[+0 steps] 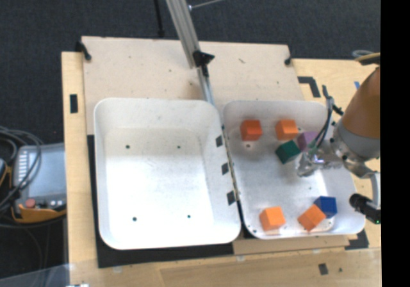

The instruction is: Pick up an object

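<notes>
Right bin (234,151) holding scattered blocks, placed loose so any may be picked. The end effector (309,165) hovers low beside the green block (287,151) and purple block (307,139), apparently lining up a grasp.

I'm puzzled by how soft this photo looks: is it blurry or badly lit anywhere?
Camera view: soft overall, block edges fuzzy; the gripper is a blurred metallic smear. Lighting is even, the left bin bright white without harsh glare. Faint shadows sit beside the green block and orange blocks.
</notes>
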